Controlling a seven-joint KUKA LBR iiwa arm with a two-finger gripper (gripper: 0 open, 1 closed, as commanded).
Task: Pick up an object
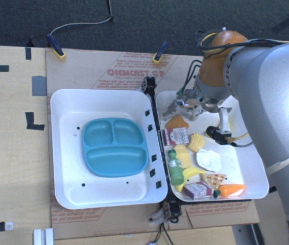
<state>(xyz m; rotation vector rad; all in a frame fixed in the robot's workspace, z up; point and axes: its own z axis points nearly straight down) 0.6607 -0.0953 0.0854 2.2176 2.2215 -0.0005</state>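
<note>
While the pincer [185, 105], its state unclear, hangs over the right bin [246, 160], the approach needs a descent onto the orange wedge [177, 121].

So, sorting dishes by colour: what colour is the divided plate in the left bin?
Light blue; the plate shows clearly in the camera view.

Glossy white plastic bins [63, 152] sit on matt brown cardboard [83, 70]; the blue plate [116, 147] looks smooth plastic.

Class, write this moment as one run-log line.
phase: reaching | gripper: above right bin, near orange wedge | held: nothing seen | blue tray: in left bin
</note>
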